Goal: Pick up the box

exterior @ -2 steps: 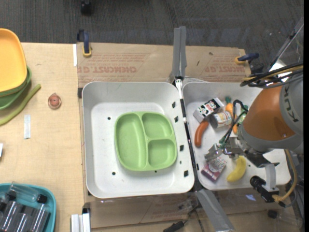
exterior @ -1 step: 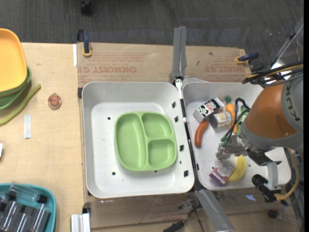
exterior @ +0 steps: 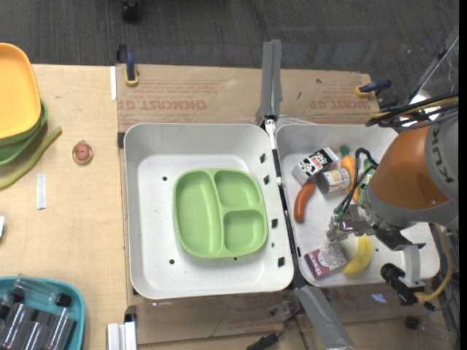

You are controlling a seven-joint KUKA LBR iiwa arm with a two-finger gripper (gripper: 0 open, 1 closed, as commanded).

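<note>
- The orange-banded arm (exterior: pixel 412 177) covers the right bin (exterior: pixel 288 195) along its right side — whatever lies under it cannot be seen
- Print on the box (exterior: pixel 316 162) is too small to read
- The yellow plate stack (exterior: pixel 16 104) is cut by the left edge
- The blue tray (exterior: pixel 44 316) runs off the bottom edge — its dark contents cannot be made out
</note>
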